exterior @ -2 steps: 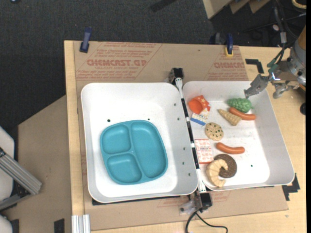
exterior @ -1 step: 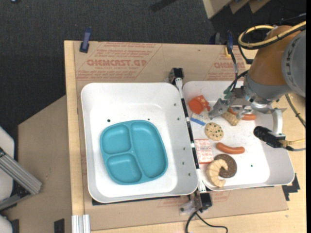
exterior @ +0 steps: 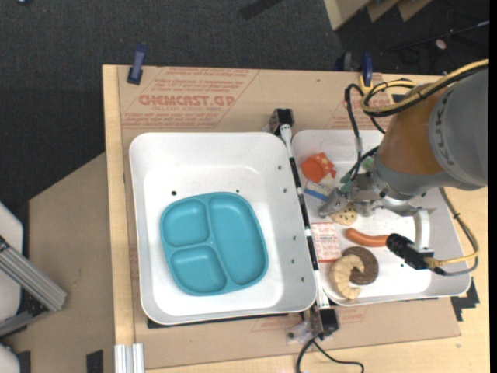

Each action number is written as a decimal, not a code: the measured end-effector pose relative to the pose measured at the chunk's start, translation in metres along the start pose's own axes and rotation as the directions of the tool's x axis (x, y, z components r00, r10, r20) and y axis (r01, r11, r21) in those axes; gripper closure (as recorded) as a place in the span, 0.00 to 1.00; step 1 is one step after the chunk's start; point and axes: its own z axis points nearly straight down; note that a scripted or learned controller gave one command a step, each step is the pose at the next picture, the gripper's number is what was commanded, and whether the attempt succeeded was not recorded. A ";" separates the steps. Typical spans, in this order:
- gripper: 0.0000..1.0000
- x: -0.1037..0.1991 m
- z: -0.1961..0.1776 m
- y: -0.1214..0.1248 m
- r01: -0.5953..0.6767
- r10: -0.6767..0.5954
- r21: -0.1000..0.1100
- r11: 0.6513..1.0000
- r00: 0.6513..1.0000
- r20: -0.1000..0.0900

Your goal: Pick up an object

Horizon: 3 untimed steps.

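Here, the grey arm (exterior: 435, 142), its orange band showing above the wrist, reaches in from the right and hangs low over the right bin (exterior: 446, 282). Its gripper (exterior: 342, 200) sits near the bin's left wall, down among the small items there; whether it is spread or pressed together cannot be told from this angle, and nothing can be seen between its tips.

Just up and to the left of the gripper lies an orange-red toy (exterior: 317, 166), close beside it but apart. A small blue piece (exterior: 314, 194) lies at the gripper's left, by the bin wall. Below the gripper rests a sausage (exterior: 365, 237), lying roughly crosswise, with a pale cracker (exterior: 343, 214) just above its left end. A card (exterior: 325, 245) with red print lies flat against the left wall, and in the near corner sits a brown and cream doughnut (exterior: 355, 269), touching or nearly touching the card.

The left bin (exterior: 155, 158) holds a teal tray (exterior: 213, 242) with three compartments, lying flat and turned at a slight angle in the bin's lower half.

Both bins stand side by side on a cardboard sheet (exterior: 194, 92) printed in red, clipped at its far edge by two blue clamps (exterior: 137, 64).
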 end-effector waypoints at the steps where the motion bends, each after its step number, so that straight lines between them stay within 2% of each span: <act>1: 1.00 -0.002 -0.015 0.004 -0.002 0.002 -0.013 1.000 1.000 0.004; 2: 0.00 -0.002 -0.015 0.003 -0.002 0.002 -0.011 1.000 1.000 0.005; 3: 0.00 -0.032 -0.003 -0.066 -0.005 0.005 -0.002 1.000 1.000 0.002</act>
